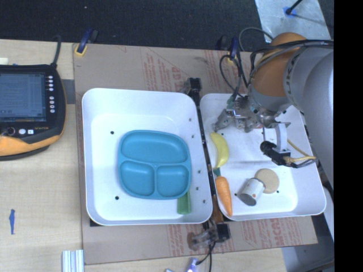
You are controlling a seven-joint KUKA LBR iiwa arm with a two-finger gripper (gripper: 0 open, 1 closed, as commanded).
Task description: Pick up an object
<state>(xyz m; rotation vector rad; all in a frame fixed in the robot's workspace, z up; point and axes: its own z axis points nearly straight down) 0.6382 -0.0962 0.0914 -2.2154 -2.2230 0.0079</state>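
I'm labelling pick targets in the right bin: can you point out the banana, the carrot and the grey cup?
banana (220, 150): camera view, middle of its yellow body.
carrot (224, 195): camera view, middle of the orange root.
grey cup (250, 191): camera view, its side wall.

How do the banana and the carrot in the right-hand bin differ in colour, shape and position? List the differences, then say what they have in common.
Colour: the banana is yellow, the carrot orange.
Shape: the banana curves, the carrot runs nearly straight and tapers to a point.
Position: the banana lies further from the camera, mid-way along the bin's wall; the carrot lies nearer the front corner.
Shared: both lie flat, lengthwise along the left wall of the right bin, apart from the gripper.
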